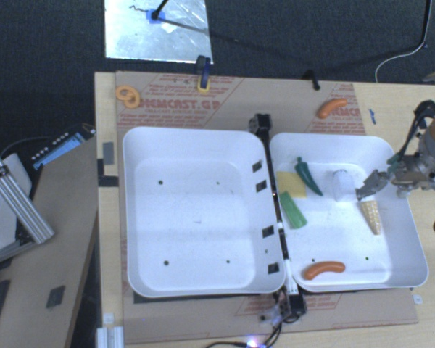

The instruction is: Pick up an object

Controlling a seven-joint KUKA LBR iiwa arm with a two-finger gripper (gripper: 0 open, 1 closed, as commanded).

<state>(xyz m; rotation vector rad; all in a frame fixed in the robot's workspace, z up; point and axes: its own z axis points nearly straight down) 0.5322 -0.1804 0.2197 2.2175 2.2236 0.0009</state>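
Dark carpet surrounds a pale bench [109, 216] topped with a printed cardboard sheet, on which two shallow white bins sit side by side. Far to the claw's left, the left bin [141, 151] offers a wide bare floor. The right bin [406, 263] lies under the claw, and its right rim runs just below the wrist, so room on that side is tight.

The claw [368, 187] hangs over the right bin's upper right part, reaching in from the right edge. Directly beneath its tip lies a ridged cream cone [372, 214], pointing down the view; whether the tip touches it cannot be told. Just left of the claw sits a clear, faint cup-like object [341, 182]. Farther left lie a dark green pepper [309, 177], a yellow block [291, 185] and a lighter green piece [293, 212], crowded against the divider. Below and left, near the front wall, rests an orange sausage [324, 269].

Beyond the bins, up and left of the claw, a second orange sausage [332, 107] lies on the cardboard.

The claw's fingers appear as one dark blurred shape, so I cannot tell how far open they are; nothing is visibly held.
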